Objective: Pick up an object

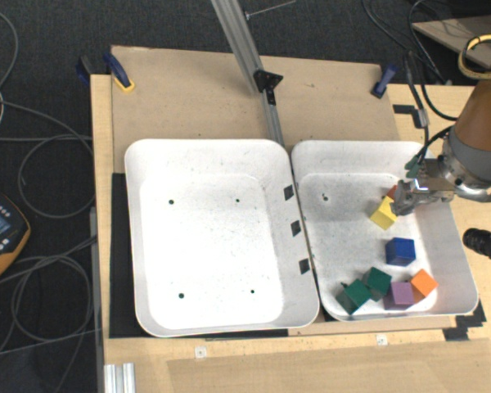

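Yellow, the small block (383,216) lies in the right bin (335,219) near its far right part, turned so its corners point along the bin like a diamond, with no clear long axis. Directly above and right of it hang the jaws (403,201), on an arm that reaches in from the right with its wrist angled down and leftward; whether they are spread or pressed together I cannot tell, and something reddish sits just beside them. Nearer the front lie a blue block (400,250), an orange block (424,282), a purple block (402,294) and two green blocks (367,288).
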Available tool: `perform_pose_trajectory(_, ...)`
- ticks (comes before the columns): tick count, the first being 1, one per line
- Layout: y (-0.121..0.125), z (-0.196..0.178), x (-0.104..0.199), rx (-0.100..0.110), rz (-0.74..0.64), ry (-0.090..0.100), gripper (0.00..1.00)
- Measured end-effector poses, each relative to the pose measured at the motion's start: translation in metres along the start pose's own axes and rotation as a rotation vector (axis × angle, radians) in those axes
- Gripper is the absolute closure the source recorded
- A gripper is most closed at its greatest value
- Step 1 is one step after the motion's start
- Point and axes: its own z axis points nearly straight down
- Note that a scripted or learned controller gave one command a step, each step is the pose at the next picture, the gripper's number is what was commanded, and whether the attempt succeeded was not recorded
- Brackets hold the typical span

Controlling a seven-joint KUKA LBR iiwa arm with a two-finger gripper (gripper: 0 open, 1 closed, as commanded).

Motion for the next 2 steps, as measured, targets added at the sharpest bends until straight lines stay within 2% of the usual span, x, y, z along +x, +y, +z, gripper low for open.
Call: perform_pose_trajectory(2,-0.019,0.008,0.112,0.001,-0.001,0.000,1.00)
